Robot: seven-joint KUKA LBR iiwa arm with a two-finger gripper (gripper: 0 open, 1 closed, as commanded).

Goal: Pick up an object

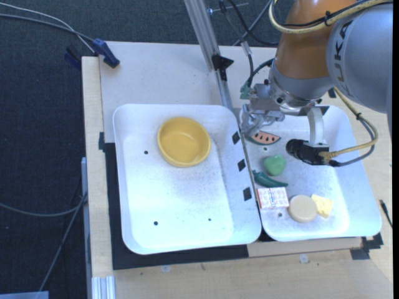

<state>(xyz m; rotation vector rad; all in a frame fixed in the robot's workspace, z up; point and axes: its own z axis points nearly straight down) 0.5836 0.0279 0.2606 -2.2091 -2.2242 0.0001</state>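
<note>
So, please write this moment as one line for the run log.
arm: over right bin | gripper: above watermelon slice | grasp: none seen | left bin: yellow bowl

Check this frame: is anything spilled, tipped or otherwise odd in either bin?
Nothing stands out. The yellow bowl sits upright in the left bin. The right bin holds small items lying loosely apart, including a watermelon slice just below the claw. No spill or damage visible.

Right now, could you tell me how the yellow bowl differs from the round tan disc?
The yellow bowl is hollow and wide; the tan disc is solid, flat and much smaller. The bowl sits in the left bin, the disc in the right bin beside other items. Both are round.
</note>
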